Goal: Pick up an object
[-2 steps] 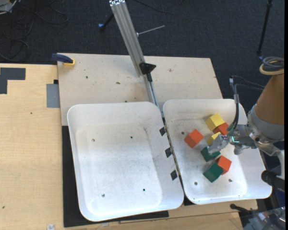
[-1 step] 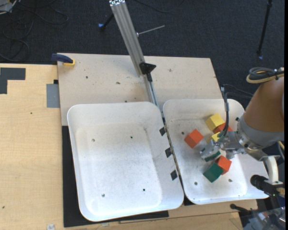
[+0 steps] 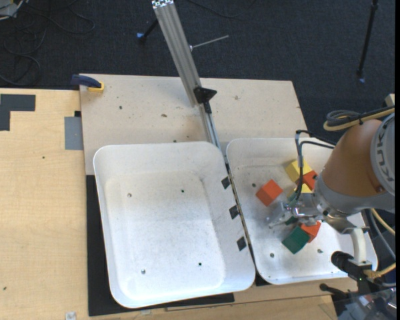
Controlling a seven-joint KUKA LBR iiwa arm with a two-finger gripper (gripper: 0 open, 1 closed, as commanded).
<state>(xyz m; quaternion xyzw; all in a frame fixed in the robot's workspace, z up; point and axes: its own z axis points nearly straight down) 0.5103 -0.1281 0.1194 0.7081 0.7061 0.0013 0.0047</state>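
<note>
The blocks are all bunched in the right bin (image 3: 280,153) — an orange block (image 3: 269,192) sitting on its own toward the middle, a yellow block (image 3: 294,171) with another orange one tucked against it further back, and a green block (image 3: 295,241) nearer the front with a small orange-red piece (image 3: 311,229) just beside it. The left bin (image 3: 120,179) is not where the action is.

The gripper (image 3: 292,213) is low in the right bin, in the gap between the lone orange block and the green one. Can't tell whether it's spread or closed — the metal bits blur together and the wrist covers a lot of it. Nothing is visibly sitting between the fingers, so I wouldn't call anything held.

If I were tuning this step: go for one block and commit. The green one looks closest, but that orange-red piece right next to it could get nudged or wedge a finger. The lone orange block has more free room around it, so it's probably the cleaner grab. Either way, line the fingers up with flat faces, not corners, get fully down before closing, and lift straight up — dragging sideways will likely just shove the pile around.
</note>
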